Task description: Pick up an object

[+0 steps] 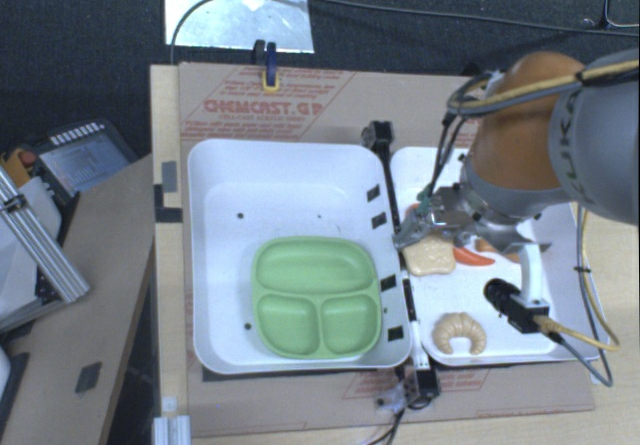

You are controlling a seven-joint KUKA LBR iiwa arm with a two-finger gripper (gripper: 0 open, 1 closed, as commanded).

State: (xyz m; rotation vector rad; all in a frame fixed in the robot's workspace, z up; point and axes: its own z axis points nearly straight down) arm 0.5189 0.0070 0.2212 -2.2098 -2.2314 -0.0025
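The gripper (415, 230) hangs low over the right bin (420, 165), whether spread or pressed together I cannot tell. Just beside it lies a tan toast piece (432, 256), an orange carrot (473, 256) beyond, a croissant (459, 332) nearer the front. Left sits the green tray (315, 295).
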